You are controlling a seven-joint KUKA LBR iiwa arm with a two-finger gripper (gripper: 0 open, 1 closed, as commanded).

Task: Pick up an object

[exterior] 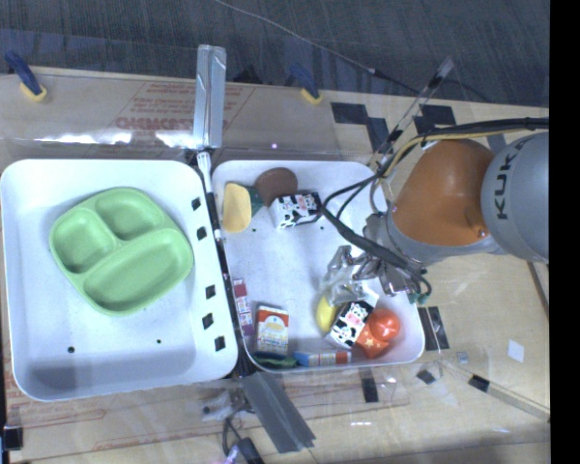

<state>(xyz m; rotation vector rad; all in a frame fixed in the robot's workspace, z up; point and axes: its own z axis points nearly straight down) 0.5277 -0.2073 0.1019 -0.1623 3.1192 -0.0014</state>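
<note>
Arm point(464, 201) is reaching in from the right over the right bin point(300, 259), orange band sitting above the bin's right wall. Gripper point(346, 276) is hanging low in the bin's right half, just above the cluster in the lower-right corner. Can't tell how far it's open, metal parts are blurring together, and nothing is visibly sitting between them.

Cluster under it: cow carton point(349, 324) lying tilted, yellow piece point(325, 313) touching its left side, red piece point(379, 331) touching its right. Gripper is looking just beside or touching the carton's top, can't tell which.

Rest of the right bin: orange box point(273, 330) standing near the front wall, pen-like stick point(319, 359) lying along the front edge, second cow carton point(295, 210) near the back wall, brown lump point(275, 181) behind it, yellow block point(236, 207) sitting against the left wall.

Left bin point(39, 356) is holding a green divided plate point(122, 250), lying flat and tilted diagonally, well apart from the arm.
</note>
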